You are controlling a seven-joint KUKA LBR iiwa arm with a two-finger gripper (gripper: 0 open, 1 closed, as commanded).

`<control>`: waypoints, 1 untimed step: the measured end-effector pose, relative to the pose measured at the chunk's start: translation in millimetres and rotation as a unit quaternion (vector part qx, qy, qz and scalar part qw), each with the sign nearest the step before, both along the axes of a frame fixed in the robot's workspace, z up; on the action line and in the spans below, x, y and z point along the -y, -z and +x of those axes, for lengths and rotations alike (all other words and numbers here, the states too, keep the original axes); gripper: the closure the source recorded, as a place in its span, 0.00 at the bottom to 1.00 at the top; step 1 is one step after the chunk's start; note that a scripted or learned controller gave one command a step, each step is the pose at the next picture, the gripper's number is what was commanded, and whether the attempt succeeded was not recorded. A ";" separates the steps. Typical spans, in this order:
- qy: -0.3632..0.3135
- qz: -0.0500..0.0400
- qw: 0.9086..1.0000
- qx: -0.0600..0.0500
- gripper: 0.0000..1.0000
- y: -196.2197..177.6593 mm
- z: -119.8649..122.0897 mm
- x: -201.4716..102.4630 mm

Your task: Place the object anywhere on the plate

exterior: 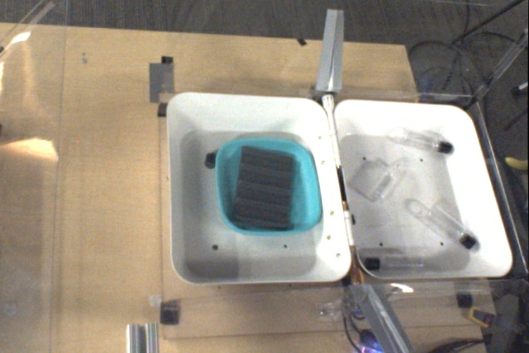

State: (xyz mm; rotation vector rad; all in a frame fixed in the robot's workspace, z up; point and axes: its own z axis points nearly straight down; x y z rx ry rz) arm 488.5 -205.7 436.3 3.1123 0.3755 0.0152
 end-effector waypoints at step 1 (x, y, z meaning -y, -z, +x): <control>0.015 0.001 1.000 0.000 0.00 0.1 0.1 -0.3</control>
